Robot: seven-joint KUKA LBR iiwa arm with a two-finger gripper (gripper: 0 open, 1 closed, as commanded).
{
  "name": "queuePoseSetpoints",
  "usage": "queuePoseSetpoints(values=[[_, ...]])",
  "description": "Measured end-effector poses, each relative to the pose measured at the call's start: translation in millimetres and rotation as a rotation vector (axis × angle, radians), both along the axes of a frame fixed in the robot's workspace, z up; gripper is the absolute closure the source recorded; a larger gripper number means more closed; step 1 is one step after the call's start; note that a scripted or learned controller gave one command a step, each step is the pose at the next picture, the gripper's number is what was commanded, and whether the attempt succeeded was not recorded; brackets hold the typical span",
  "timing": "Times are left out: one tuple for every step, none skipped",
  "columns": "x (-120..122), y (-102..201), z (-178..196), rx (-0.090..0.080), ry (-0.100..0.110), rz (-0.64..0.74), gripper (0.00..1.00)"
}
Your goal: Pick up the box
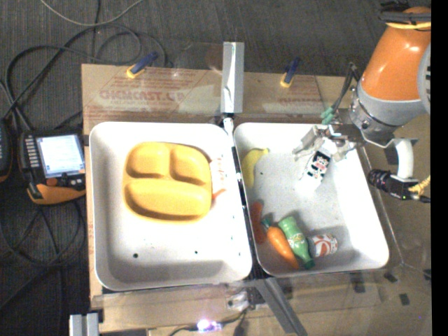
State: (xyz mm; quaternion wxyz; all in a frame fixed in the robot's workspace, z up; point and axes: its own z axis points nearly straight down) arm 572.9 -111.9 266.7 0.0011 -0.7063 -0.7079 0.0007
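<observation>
A grey-and-orange robot arm reaches in from the upper right of the frame, its pincer (320, 145) hanging over the upper part of the right bin (374, 247). A small white box (318, 165) with dark markings sits between the metal fingers, tilted and apparently lifted clear of the bin floor, so the pincer looks clamped on it. In the lower part of the same bin lie a carrot (278, 242), a green bottle (295, 239) and a small can (323, 244); a banana (252, 164) rests at its left wall. The left bin (105, 257) carries a yellow divided tray (169, 180), well apart from the work.
</observation>
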Motion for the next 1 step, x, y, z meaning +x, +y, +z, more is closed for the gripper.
queuePoseSetpoints(values=[[-21.4, -10.2, -163.5, 0.002, 0.000, 0.186, 0.00]])
